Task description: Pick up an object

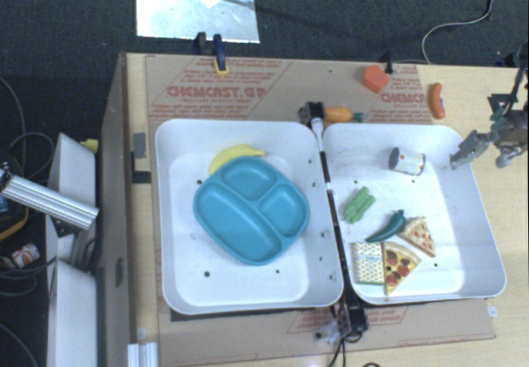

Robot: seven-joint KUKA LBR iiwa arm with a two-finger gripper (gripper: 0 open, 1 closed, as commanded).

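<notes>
My gripper [483, 157] hangs at the right bin's [475, 192] far right rim, open, with nothing between its fingers. The bin holds a small white and grey can [407, 160] just left of the gripper. Further toward the front lie a green bean pod [359, 204], a dark green pepper [385, 226], two pizza slices [419, 235] [399, 264] and a square cracker [367, 262]. In the left bin [178, 192] a blue divided plate [250, 210] lies partly over a yellow banana [235, 156].
Outside the bins, on the board behind them, lie a carrot [339, 115], an orange block [374, 78] and a hot dog [436, 101]. A blue and yellow clamp [219, 51] grips the board's far edge. A cable [455, 26] loops behind the right bin.
</notes>
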